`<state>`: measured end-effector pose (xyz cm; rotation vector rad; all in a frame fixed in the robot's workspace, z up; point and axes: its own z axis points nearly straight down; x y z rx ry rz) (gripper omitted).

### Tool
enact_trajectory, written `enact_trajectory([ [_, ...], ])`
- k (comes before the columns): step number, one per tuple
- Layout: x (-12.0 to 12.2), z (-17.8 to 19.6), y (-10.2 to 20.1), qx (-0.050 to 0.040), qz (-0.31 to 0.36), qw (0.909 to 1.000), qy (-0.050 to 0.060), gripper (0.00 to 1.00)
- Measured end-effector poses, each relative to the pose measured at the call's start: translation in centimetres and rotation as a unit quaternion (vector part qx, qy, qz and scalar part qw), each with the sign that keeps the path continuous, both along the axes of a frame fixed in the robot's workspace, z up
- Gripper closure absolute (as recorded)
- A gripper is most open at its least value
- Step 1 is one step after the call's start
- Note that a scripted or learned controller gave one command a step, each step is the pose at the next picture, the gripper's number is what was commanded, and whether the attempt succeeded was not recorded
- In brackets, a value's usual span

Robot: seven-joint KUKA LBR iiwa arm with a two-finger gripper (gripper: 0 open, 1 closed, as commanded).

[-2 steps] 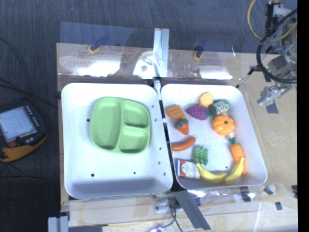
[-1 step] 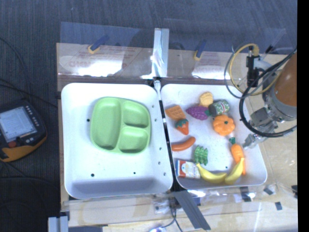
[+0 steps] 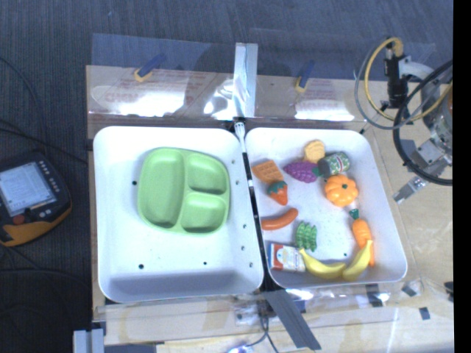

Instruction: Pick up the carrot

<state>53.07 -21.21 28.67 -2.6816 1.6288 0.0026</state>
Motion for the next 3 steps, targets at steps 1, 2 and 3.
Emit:
enact_trajectory([
  [1,4.3,-1.8,0.2,0.0011,-0.071,0.9974,0.001,1.0],
  [2,4.4,-0.9,0.3,0.0027,-0.073,0.9973,0.0,1.0],
  [3,4.5,-0.1,0.5,0.0048,-0.074,0.9973,0.0,1.0],
])
